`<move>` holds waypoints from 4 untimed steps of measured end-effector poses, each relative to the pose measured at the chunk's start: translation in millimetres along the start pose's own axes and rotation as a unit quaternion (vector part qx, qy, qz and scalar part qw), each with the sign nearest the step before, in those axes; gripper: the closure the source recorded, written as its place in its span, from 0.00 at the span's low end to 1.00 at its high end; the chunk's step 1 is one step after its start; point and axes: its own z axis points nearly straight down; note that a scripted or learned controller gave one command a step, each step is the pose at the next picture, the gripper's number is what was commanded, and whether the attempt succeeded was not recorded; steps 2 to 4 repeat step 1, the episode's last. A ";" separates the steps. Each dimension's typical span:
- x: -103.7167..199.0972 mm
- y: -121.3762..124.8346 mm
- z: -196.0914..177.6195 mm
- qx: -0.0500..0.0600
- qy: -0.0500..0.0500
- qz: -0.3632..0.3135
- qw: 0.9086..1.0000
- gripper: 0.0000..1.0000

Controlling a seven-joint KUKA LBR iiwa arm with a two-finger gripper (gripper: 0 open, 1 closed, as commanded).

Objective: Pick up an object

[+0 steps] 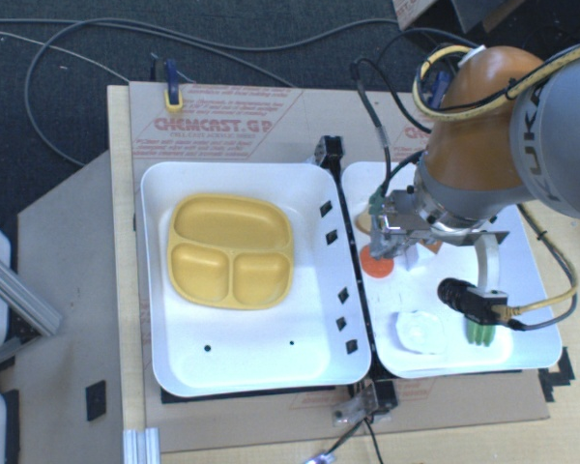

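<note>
My gripper (389,245) hangs low over the left part of the right bin (536,259), under the arm's orange wrist band. A small orange-red round object (377,263) lies just below and left of the gripper, touching or nearly touching it. A tan object (364,222) peeks out beside the gripper near the bin's left wall. A white round lid (420,332) and a small green object (480,333) lie nearer the bin's front. The arm hides the back of this bin.
The left bin (164,336) holds a yellow divided plate (232,249). A black divider with clips (346,259) runs between the bins. A black plug with a yellow cable (469,301) hangs over the right bin's front half.
</note>
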 end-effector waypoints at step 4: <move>52.5 -13.5 10.7 0.000 0.000 0.000 1.000 1.00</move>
